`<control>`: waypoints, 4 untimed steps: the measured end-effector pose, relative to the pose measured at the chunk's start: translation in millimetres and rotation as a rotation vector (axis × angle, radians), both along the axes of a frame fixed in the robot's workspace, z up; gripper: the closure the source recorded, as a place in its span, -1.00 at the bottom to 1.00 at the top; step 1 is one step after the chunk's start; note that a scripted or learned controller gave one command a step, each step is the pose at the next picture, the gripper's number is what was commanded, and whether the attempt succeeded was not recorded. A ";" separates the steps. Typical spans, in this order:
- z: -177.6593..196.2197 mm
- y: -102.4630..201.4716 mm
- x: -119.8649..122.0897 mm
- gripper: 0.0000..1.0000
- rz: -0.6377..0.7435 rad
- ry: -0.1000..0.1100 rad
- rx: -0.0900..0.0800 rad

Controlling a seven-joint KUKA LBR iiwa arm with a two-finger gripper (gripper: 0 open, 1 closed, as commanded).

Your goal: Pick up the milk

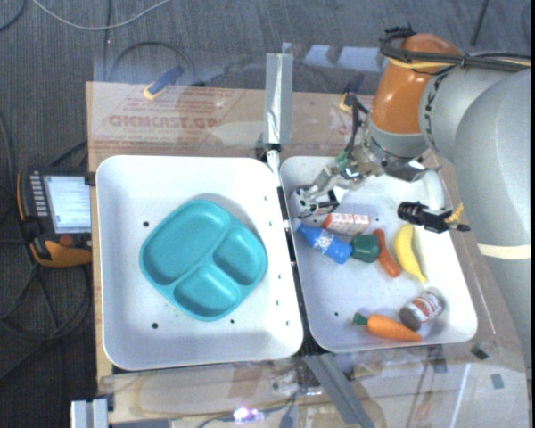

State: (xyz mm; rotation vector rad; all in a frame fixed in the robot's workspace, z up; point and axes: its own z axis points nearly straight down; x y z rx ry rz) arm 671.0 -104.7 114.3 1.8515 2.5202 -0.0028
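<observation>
Lying flat, milk (349,222) long axis left-right, hand (305,205) beside it

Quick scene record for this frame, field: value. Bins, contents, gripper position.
left bin: teal divided plate
right bin: milk carton, blue bottle, green item, banana, two carrots, can
gripper: low at right bin's upper left, beside the milk carton
grasp: cannot tell
</observation>
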 end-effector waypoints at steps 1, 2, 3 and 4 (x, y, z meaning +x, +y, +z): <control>-8.1 1.4 5.0 -1.00 -0.086 -0.008 0.014; -8.4 4.7 6.1 -1.00 -0.225 -0.023 0.015; -8.1 5.1 6.6 -1.00 -0.188 -0.020 0.008; -6.7 2.6 -24.5 -1.00 -0.195 -0.040 0.009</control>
